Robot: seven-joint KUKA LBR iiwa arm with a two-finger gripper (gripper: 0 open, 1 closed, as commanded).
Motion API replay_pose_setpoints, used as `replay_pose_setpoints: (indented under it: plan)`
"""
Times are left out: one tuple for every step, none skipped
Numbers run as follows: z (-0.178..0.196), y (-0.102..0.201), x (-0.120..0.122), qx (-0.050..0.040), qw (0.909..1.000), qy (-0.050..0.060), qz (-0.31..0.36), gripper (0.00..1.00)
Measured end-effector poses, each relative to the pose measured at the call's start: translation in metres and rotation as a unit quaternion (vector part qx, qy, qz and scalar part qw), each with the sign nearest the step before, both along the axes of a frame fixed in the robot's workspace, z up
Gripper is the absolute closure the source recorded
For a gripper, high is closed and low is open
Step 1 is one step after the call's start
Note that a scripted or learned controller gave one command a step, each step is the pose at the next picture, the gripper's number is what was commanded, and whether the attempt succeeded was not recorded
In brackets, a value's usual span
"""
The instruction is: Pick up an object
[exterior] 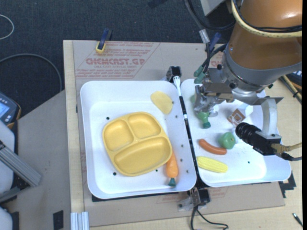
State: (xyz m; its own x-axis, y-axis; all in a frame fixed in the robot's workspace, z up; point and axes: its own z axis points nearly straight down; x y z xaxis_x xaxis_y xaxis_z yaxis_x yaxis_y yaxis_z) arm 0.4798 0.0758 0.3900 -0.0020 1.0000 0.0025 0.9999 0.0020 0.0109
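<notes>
Down in the right bin (249,169), several small toy foods lie loose on the white floor: an orange-red sausage (212,147) near the middle, a green apple-like piece (227,140) just to its right and touching or nearly touching it, a yellow corn cob (212,165) nearer the front edge, and a small brown-and-white block (236,116) toward the back. A small green piece (205,122) sits right under the end effector (205,110), which hangs low over the rear left part of that bin, close to the divider between the two bins. Whether anything is grasped cannot be told, since the arm's body hides much of the tooling from above. The grey arm with its broad orange band (268,13) fills the upper right, and a black cylindrical part (252,134) juts out over the right side of the bin.

Across the divider, the left bin (88,128) holds a yellow sectioned plate (136,143) lying flat at its centre, an orange carrot (171,167) with a green top beside the plate's front right corner, and a pale yellow flat piece (162,102) behind the plate near the divider. Both bins rest on a bench (72,80) covered by printed cardboard, with a yellow-and-blue clamp (102,42) at its far edge.
</notes>
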Motion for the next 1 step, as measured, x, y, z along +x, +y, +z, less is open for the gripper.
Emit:
replay_pose_setpoints:
  plan:
    - [0.0054, 0.0005, 0.0004, -0.0013, 1.0000, 0.004, 0.000, 1.00]
